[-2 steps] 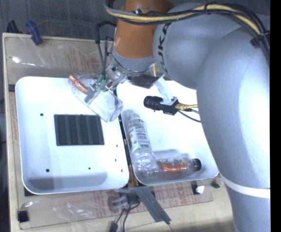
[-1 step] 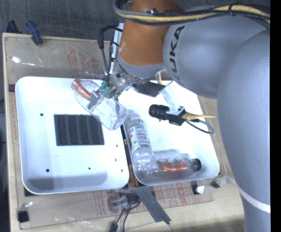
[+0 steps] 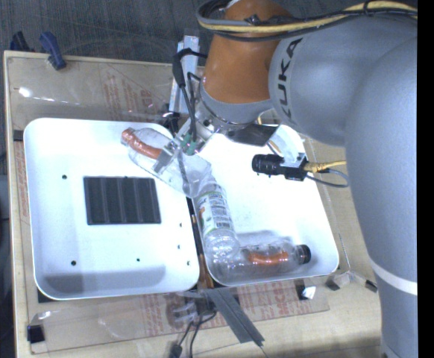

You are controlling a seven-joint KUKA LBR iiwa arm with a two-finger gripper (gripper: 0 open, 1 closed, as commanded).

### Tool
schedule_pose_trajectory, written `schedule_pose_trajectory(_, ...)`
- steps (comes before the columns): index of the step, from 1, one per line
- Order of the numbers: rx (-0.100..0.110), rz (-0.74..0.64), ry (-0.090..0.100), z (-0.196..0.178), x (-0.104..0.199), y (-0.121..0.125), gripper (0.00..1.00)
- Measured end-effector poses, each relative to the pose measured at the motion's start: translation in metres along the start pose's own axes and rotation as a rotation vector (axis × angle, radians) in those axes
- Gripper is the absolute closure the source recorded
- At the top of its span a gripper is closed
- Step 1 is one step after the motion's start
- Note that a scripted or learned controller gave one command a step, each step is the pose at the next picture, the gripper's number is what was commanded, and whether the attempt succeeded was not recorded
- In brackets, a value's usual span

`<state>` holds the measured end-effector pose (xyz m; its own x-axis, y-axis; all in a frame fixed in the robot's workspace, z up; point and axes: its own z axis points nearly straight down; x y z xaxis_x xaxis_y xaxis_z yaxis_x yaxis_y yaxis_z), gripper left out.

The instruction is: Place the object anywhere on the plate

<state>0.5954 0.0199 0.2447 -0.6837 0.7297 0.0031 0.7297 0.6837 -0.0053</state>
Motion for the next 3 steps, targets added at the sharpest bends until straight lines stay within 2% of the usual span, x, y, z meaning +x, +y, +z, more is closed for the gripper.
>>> schedule_pose_trajectory(1,-0.001,-0.101,-0.001,0.055,0.046,0.009,1.0)
schedule_pose_trajectory(2,-0.002,-0.081,-0.002,0.039,0.031,0.001,1.0)
schedule_pose_trajectory(3,-0.002,-0.081,-0.002,0.039,0.031,0.0,0.0)
